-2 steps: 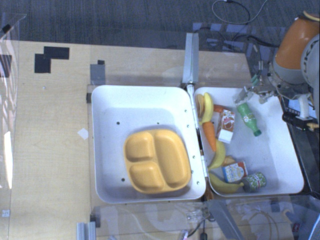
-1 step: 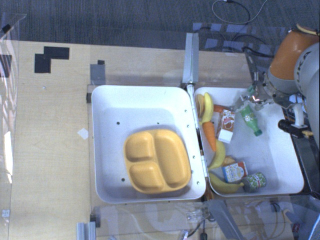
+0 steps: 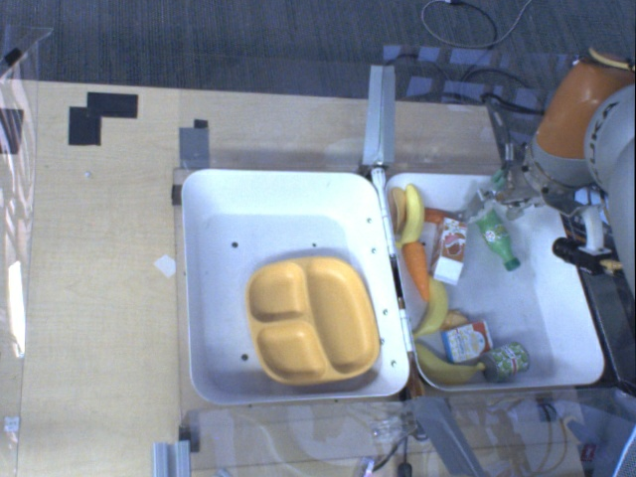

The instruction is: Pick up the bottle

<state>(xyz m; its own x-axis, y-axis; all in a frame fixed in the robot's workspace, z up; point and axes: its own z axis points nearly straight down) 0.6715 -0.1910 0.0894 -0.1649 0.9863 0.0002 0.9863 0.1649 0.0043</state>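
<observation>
The bottle (image 3: 496, 238), green and lying tilted, rested in the upper part of the right bin (image 3: 576, 351), just below the gripper (image 3: 502, 189), whose tip hung at the bottle's upper end near the bin's far wall. Whether it was clenched or released could not be told. To the bottle's left lay a small carton (image 3: 450, 249), a carrot (image 3: 417, 269) and bananas (image 3: 410, 213). To its right the bin floor was bare. The left bin (image 3: 209, 296) held a yellow divided tray (image 3: 311, 318).
</observation>
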